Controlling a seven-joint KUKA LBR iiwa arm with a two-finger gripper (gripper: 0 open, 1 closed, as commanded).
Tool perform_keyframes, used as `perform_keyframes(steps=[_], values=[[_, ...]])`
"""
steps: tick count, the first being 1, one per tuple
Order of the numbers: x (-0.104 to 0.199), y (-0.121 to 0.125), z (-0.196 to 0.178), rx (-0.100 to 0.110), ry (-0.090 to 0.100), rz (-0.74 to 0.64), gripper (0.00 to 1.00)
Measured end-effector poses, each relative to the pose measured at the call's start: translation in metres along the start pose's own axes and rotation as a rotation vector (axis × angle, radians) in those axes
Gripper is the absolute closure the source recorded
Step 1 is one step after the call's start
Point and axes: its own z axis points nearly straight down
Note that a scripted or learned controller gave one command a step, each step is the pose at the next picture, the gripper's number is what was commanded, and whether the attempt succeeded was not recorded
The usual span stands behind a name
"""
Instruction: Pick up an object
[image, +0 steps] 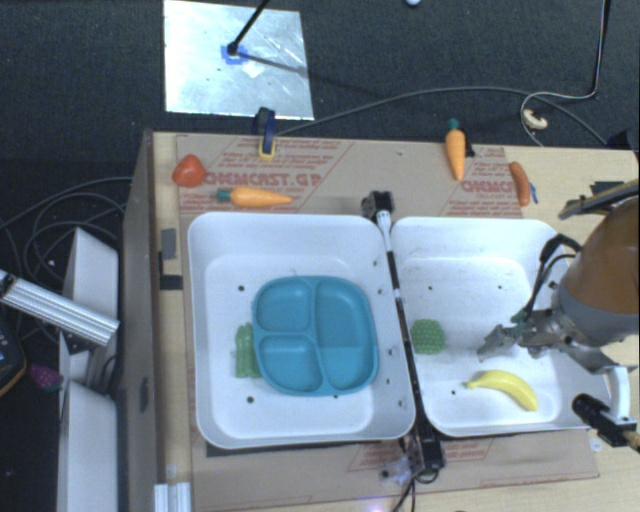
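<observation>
The gripper (497, 343) hung over the right bin (470, 240), its fingers apart and holding nothing. The yellow banana (505, 388) lay just near of it, a green object (428, 336) to its left.

Blue divided plate (315, 335) in the left bin (215, 240), toy carrots (455, 152) on the cardboard (330, 172) behind

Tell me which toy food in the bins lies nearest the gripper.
The yellow banana in the right bin, just below the gripper. The green toy sits farther left, by the divider.
</observation>
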Motion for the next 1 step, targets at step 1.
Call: perform_keyframes(steps=[1], values=[[-0.0065, -0.0010, 0.0421, 0.002, 0.001, 0.002, 0.00]])
